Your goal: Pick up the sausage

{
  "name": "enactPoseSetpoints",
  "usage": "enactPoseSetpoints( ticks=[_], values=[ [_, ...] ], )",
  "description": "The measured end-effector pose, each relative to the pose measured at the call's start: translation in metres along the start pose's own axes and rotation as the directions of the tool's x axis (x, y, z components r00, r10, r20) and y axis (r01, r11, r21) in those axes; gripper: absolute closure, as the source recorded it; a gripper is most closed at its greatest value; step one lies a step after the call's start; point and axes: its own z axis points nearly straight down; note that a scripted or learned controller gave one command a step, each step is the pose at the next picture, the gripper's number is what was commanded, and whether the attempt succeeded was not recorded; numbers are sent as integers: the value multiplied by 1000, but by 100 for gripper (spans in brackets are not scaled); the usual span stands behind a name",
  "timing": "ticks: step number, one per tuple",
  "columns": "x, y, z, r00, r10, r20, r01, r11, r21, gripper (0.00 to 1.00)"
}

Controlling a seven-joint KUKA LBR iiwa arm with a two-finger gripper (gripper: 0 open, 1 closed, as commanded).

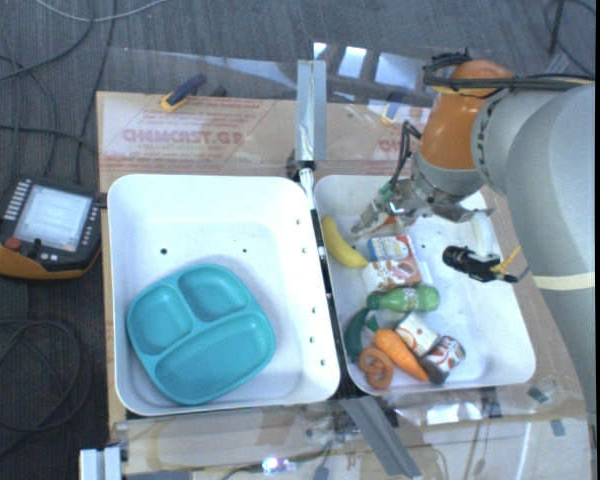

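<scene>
We are seeing the sausage (377, 369), a reddish-brown curled piece, lying in the right bin (502, 360) at its lower left corner in the view, close to the front wall. It is touching the carrot (404, 355), which is lying just to its right at a slant. A dark green curved piece (355, 330) is sitting just above the sausage, along the bin's left wall. A small red and white can (443, 351) is resting just right of the carrot. Further up, a green vegetable (406, 298) is lying across the middle of the bin, then a printed packet (393, 257), and a banana (342, 244) is lying beside the packet against the left wall.

The gripper (384, 209) is hanging over the upper part of the right bin, just above the packet's top edge and near the banana, well apart from the sausage. We are not able to tell whether it is open or closed; it is too small and cluttered.

The left bin (130, 203) is holding a teal divided plate (201, 333) in its lower half.
</scene>
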Motion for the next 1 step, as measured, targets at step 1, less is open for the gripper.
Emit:
enactPoseSetpoints(
  ticks=[1],
  values=[
    [41,20,-95,983,-185,-8,185,983,-3,100]
  ],
)
